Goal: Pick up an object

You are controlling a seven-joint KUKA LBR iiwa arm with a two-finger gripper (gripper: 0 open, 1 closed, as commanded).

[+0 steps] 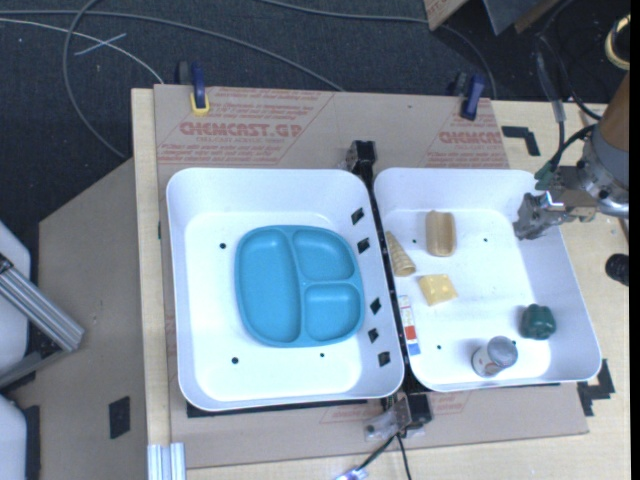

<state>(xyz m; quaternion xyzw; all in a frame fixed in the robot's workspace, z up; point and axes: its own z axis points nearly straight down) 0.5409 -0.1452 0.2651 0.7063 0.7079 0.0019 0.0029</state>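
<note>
I have the gripper (533,216) hanging at the far right corner of the right bin (570,268), over its rim, and nothing is held in it. From this angle I cannot tell how it is set, so I leave that unsaid.

Everything worth picking lies in that right bin, to the left of and nearer than the tool. The closest candidate, I judge, is the tan bread roll (440,233), lying left of the gripper with its long axis running far to near. Just near of it sits a yellow block (437,289), and a cone (400,255) lies by the left wall. A green lump (538,322) rests almost straight near of the gripper, by the right wall, and a silver can (494,356) sits at the near edge.

The left bin (200,268) carries a blue divided plate (299,285), well apart from the arm
</note>
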